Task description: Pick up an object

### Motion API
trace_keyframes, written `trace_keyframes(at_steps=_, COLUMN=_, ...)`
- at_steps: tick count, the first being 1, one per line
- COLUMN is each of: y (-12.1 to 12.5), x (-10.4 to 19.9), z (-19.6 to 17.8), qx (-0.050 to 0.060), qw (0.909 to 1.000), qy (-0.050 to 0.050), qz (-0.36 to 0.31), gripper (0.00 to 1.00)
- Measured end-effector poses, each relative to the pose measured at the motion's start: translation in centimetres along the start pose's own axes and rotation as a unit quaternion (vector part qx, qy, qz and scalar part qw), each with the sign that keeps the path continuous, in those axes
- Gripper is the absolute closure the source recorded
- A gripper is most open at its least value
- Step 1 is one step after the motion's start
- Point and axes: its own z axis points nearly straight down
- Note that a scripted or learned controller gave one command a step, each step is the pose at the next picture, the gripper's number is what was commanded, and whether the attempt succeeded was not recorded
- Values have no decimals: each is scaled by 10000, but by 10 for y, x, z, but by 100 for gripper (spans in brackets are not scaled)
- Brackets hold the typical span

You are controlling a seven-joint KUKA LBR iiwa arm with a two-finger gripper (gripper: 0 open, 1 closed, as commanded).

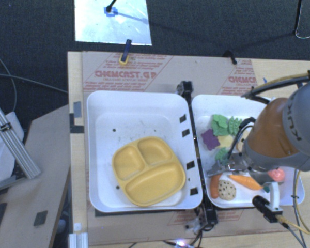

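**A:** Please tell me what is on the tabletop (160, 68).

**B:** Two shallow white bins stand side by side. In the left bin (106, 107) there is a yellow divided plate (148, 170) with three compartments. It lies toward the near side of this bin and it is turned a little.

**A:** And the right bin (204, 105)?

**B:** There the small objects are. A green leafy toy (225, 123) lies at the far side, and a purple piece (210, 138) is just beside it, closer to the wall between the bins. Behind the green one I see something pale yellow (225, 140), but I cannot say what it is. At the near side lies an orange carrot-shaped toy (245, 181), and beside it a round cookie with dark spots (227, 189). A thin reddish-orange piece (214, 186) lies to the left of the cookie. A pink object (277, 175) is near the right wall, partly hidden.

**A:** Where is the arm (279, 133)?

**B:** It comes from the right and covers much of the right bin. The gripper (223, 165) is low over the near middle of this bin, just above the carrot and the cookie, beside a second green piece (222, 153).

**A:** Does the gripper hold something?

**B:** I cannot tell. This part is dark and small, and I see no object clearly between the fingers.
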Motion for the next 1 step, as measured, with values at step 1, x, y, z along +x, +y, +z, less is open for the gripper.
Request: trace_keyframes(at_steps=1, y=2, x=1, z=-15, qx=-23, qw=10000, qy=2, qz=-10, gripper=100)
